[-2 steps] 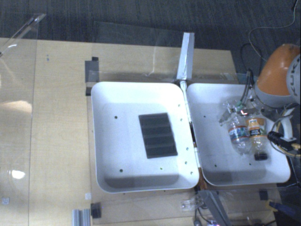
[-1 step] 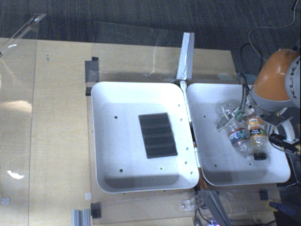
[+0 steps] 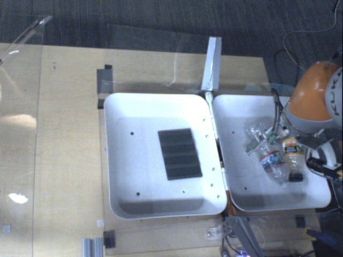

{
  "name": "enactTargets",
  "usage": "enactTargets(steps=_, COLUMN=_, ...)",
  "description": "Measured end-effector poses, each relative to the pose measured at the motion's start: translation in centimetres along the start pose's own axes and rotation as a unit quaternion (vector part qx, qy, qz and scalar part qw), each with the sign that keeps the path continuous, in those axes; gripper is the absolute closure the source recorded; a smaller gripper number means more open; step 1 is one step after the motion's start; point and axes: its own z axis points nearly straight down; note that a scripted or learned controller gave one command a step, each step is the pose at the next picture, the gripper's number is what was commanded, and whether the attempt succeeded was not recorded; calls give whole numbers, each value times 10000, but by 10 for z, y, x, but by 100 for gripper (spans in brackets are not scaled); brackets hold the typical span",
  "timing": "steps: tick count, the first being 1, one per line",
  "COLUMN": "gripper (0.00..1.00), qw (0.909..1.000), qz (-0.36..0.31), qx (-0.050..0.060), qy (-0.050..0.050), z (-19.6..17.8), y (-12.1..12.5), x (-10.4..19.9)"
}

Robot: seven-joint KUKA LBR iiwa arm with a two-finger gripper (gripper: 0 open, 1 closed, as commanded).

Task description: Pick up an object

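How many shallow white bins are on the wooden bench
2. One shallow white bin sits on the left, holding a dark ribbed rectangular block. The other white bin sits right beside it, holding crumpled clear plastic bottles under the arm.

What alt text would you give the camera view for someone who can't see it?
A grey arm with an orange band reaches over the right white bin, above crumpled clear plastic bottles. The left white bin holds a dark ridged rectangular tray.

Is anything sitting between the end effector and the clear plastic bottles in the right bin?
Nothing visible does. The end effector is already right over the crumpled clear plastic bottles in the right white bin.
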Motion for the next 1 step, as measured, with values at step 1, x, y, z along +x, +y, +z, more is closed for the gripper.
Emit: enactTargets(steps=1, gripper=0, qw=10000, qz=0, qx=0, qy=0, z=0, y=0, x=0)
